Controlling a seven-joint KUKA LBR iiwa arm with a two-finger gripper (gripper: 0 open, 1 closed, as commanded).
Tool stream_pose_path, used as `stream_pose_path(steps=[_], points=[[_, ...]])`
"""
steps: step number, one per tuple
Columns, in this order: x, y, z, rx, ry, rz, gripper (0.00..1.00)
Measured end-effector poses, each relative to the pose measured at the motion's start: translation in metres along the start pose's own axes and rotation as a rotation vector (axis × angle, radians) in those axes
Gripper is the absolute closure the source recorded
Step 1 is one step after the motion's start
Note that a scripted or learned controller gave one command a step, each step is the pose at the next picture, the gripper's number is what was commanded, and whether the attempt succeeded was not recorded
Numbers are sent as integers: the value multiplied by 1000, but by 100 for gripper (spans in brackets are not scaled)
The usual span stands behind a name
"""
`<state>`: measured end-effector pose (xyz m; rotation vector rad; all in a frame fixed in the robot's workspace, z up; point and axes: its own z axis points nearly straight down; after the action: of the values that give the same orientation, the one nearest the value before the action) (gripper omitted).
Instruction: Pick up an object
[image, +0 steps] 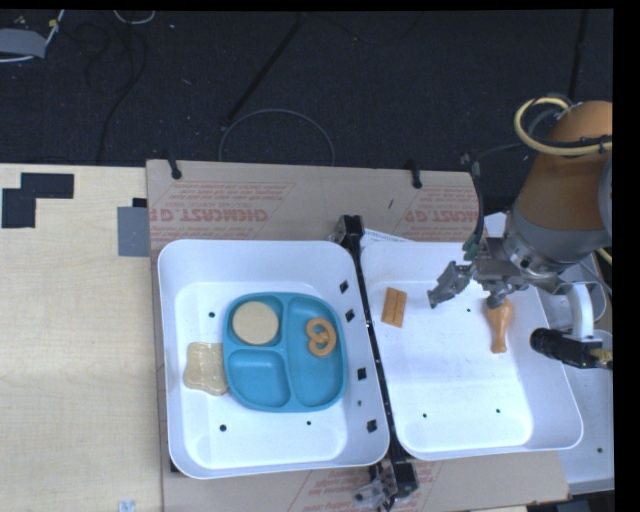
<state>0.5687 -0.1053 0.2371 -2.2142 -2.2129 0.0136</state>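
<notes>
Front rim of the left bin (260, 462) is nearest; inside it a blue divided plate (283, 352) holding a round tan cracker-like disc (254, 322) in its upper-left section and a pretzel (320, 337) in the upper-right one. A pale slice of bread (206, 367) lies touching the plate's left edge.

Right bin (470, 420): orange-brown wafer block (393, 307) near the left wall, well left of the gripper (478, 283). A drumstick-shaped orange piece (498, 324) lies just below the gripper on its right side, apparently not between the fingers.

Bins sit on brown cardboard (300, 205) over a light wood bench (70, 350); dark carpet (300, 80) with cables behind.

Gripper hovers over the right bin's upper middle, fingers spread apart, one finger (447, 284) pointing left, pinching nothing.
</notes>
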Motion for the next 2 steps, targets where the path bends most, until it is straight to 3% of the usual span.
stream_pose_path(steps=[1,2], points=[[0,2,-6,-12,-2,-2,0],[8,4,56,-5,0,-2,0]])
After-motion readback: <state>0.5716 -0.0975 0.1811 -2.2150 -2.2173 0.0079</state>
